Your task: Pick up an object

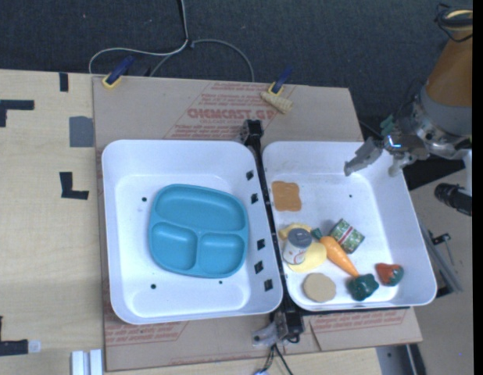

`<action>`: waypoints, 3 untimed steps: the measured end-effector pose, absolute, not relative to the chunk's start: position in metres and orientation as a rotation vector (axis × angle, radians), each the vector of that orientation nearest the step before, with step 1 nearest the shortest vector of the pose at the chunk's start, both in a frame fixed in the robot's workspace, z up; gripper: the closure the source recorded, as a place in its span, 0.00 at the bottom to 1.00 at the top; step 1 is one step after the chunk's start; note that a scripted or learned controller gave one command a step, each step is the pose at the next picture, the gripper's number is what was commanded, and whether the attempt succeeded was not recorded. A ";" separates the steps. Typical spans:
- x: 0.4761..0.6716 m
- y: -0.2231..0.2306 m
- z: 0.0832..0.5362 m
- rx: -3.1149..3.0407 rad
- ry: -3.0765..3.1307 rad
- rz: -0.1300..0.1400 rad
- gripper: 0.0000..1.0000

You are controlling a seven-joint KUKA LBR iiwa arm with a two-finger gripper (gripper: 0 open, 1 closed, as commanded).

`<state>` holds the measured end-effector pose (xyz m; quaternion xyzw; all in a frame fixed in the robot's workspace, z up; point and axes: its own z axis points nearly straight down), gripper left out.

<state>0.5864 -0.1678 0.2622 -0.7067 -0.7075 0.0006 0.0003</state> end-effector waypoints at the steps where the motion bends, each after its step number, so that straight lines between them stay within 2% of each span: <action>1: 0.608 -0.100 0.096 -2.221 -2.225 -0.003 0.00; 2: 0.643 -0.099 0.086 -2.220 -2.224 0.000 0.00; 3: 0.646 -0.100 0.086 -2.219 -2.223 -0.001 0.00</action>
